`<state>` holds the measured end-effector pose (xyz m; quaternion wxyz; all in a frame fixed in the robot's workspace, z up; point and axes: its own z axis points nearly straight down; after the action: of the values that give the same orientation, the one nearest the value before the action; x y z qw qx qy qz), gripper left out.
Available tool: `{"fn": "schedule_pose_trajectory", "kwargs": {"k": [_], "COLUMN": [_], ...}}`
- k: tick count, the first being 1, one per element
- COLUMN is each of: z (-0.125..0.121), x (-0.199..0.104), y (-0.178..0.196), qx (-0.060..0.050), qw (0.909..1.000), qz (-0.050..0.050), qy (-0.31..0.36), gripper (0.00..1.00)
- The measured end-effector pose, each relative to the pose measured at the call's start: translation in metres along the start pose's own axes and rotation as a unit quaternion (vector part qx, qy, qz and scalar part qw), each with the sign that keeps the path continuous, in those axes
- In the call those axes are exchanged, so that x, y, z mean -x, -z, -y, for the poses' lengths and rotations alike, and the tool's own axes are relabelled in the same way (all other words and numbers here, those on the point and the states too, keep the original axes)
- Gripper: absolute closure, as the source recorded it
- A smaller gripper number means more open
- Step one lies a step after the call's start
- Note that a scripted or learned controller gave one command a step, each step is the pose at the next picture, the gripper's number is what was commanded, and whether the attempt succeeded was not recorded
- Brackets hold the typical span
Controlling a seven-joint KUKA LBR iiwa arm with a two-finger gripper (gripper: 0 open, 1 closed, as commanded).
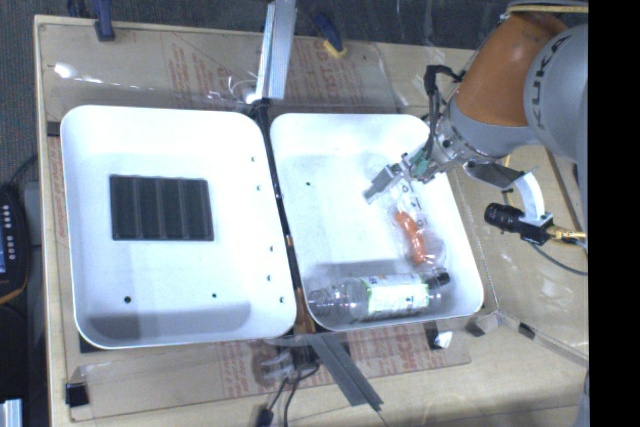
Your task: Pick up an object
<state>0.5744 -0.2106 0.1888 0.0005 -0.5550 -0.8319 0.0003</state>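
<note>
My gripper (386,183) hangs over the upper right part of the right bin (330,145), reaching in from the right. Just below it lies an orange object in clear wrapping (413,233), close to the bin's right wall. I cannot tell whether the wrapping touches the gripper. A clear plastic bottle with a pale label and a dark cap (380,298) lies on its side along the right bin's front wall. In the left bin (90,295), a black ribbed rectangular block (160,207) lies flat, left of centre.
The two bins meet along a dark seam (280,215) in the middle. A metal bar (275,45) stands behind them and blue clamps (100,10) grip the bench's back edge. The left half of the right bin's floor is bare.
</note>
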Motion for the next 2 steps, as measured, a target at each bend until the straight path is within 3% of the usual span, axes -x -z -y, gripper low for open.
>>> {"fn": "schedule_pose_trajectory", "kwargs": {"k": [2], "z": [0.0146], "x": [-0.0092], "y": [-0.0265], "qx": [-0.001], "qw": [0.9998], "qz": [-0.001], "qy": [0.018], "gripper": [0.0]}}
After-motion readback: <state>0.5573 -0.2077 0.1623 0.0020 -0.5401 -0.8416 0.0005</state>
